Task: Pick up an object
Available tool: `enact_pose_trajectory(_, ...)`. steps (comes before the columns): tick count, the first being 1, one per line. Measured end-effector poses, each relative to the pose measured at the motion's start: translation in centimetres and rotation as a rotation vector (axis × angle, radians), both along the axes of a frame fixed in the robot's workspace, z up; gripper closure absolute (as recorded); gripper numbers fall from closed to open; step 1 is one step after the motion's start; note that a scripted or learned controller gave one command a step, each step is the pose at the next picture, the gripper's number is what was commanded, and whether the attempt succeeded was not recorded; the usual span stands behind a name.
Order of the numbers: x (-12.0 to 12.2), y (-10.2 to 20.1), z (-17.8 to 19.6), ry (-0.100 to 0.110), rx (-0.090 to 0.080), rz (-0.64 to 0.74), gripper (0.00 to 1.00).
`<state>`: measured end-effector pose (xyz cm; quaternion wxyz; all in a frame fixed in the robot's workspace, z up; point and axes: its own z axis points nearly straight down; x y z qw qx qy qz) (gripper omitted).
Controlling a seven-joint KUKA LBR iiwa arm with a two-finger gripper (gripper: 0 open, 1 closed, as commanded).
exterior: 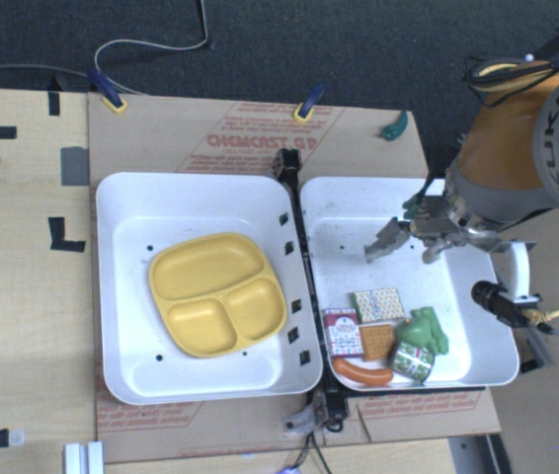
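Note:
My gripper (pixel 406 245) hangs over the middle of the right bin (pixel 339 205), its two grey fingers spread open with nothing between them. Below it, in the bin's near part, lies a cluster of small items: a checked green-and-white packet (pixel 376 303), a red and white box (pixel 342 332), a tan cracker (pixel 377 340), a green toy (pixel 424 328), a green can (pixel 412 362) and a red-orange sausage (pixel 362 371). The gripper is apart from all of them, a little above the checked packet in the view.
The left bin (pixel 121 215) holds a yellow divided tray (pixel 218 292). A black divider (pixel 297 255) runs between the bins. The arm's grey and orange body (pixel 507 156) fills the right side. A cable and clamps lie on the cardboard behind the bins.

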<state>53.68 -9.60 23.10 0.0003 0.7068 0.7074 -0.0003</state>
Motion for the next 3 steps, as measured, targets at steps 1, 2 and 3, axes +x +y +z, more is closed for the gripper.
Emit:
enact_pose_trajectory(1,-3.0,-1.9,-10.8,0.003,0.002,-0.001,0.00)
enact_pose_trajectory(2,-4.6,-1.5,-13.8,-0.025,-0.007,-0.002,0.00)
enact_pose_trajectory(3,-4.6,-0.7,-13.8,-0.028,-0.015,-0.008,0.00)
